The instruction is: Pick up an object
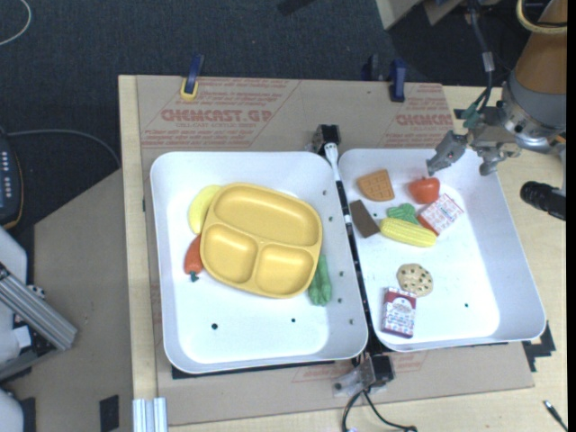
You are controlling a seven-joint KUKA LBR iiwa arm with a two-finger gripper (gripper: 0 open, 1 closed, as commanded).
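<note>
Nearest the lens, a red packet (399,313) lies low in the right bin (504,277), while the gripper (468,154), fingers spread and empty, hovers beside a red tomato (425,189), likely light, smooth, best pinched across its middle.

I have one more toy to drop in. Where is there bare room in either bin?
Left bin: bare front strip below the yellow tray. Right bin: bare right side and front right corner, beyond the cookie. Crowded: its back left, around the corn and tomato.
</note>
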